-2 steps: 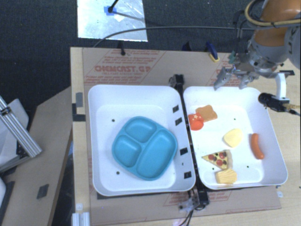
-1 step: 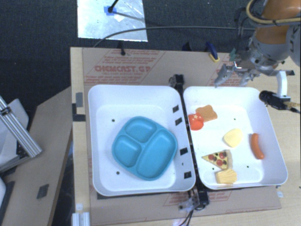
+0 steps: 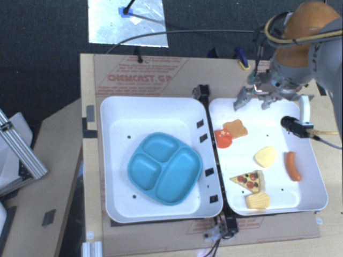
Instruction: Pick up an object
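End effector [image 3: 254,101] open, fingers splayed

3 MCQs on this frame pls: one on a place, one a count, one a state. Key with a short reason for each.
1. Where does the blue sectioned plastic plate lie?
A. In the left white bin
B. In the right white bin
C. On the cardboard

2. How many toy food pieces lie in the right white bin?
A. Three
B. Six
C. Nine

3. How do the fingers of the two-finger gripper stand?
A. Shut on the sausage
B. Shut on the toast
C. Spread open, holding nothing

Key:
1 A, the plate sits inside the left bin's walls.
2 B, toast slice, red tomato, yellow round, sausage, pizza wedge, yellow chip.
3 C, the fingers are apart over the bin's far edge.
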You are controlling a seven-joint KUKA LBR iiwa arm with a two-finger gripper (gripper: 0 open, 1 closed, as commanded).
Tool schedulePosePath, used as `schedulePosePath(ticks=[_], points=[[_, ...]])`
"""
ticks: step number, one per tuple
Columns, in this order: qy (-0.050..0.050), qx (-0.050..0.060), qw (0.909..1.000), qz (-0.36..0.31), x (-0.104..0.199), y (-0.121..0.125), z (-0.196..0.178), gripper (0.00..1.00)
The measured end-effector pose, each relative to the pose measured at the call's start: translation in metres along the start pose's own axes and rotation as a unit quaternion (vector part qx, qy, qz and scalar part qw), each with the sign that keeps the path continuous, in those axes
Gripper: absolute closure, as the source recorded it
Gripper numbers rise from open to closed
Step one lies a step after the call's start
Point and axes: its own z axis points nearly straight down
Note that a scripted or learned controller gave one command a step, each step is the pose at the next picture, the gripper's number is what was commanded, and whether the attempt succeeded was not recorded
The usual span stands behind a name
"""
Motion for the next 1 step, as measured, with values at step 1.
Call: schedulePosePath(ticks=[1], points=[[0.0, 0.0, 1.0, 0.002, -0.0063, 0.008, 0.0504, 0.0]])
